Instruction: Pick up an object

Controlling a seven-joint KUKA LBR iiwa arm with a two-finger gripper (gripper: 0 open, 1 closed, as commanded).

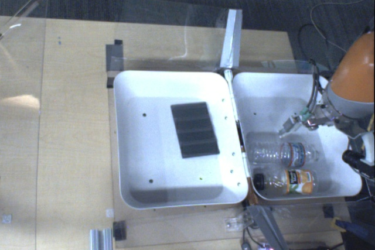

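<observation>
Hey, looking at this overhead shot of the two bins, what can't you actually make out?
- Tool, camera view: small and blurred over the right bin; its grip state is unreadable.
- Clear bottle: transparent plastic blends into the white floor, outline vague; label too small to read.
- Second bottle: label print too small.
- Arm: cut off by the right edge.

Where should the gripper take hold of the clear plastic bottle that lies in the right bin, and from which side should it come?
Probably across the middle of the clear plastic bottle, coming straight down from above. It lies on its side, long axis left to right in the view, so fingers closing across its round body fit best. The second bottle, with an orange label, lies close beside it, leaving little room. The gripper hangs just above.
</observation>
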